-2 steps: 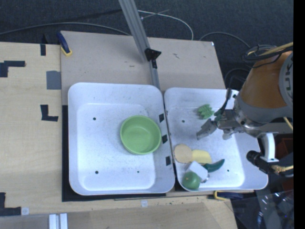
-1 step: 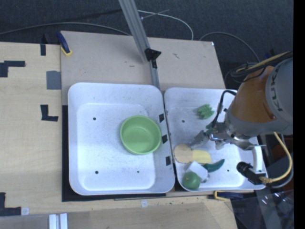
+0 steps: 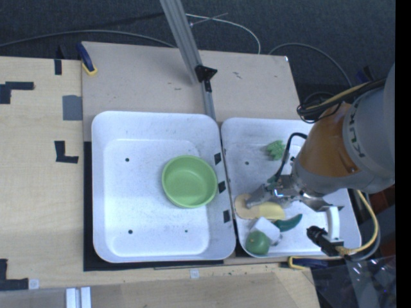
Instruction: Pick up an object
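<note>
On the left side of the bench, pale wood-grain board carries a few dark tape marks. Next to it lies the left bin (image 3: 115,191), a shallow white tray with rounded corners and a fine dark speckling over its matte floor. A green bowl (image 3: 189,181) sits in its right half, round, smooth and plastic-looking, open side up, well apart from the bin's walls.

Behind the two bins runs a bare tan board, and a slim grey metal pole (image 3: 183,34) slants down across it to a black clamp near the seam where the bins meet.

The right bin (image 3: 247,140) touches the left one along that seam. A small knobbly green piece (image 3: 275,149) lies near its far wall. Toward the near side the objects crowd together: a pale yellow banana-shaped thing (image 3: 257,208), a white blocky piece (image 3: 265,228) just beside it, a round green ball-like object (image 3: 258,242) at the near wall, and a dark teal curved sliver (image 3: 290,222).

The gripper (image 3: 273,194) hangs low over the yellow thing, right at its upper edge; whether it is parted or closed cannot be made out. Above it bulks the arm (image 3: 359,140), grey with an orange band, trailing cables.

Around the bench the floor is dark blue-grey carpet crossed by thin loose wires.
</note>
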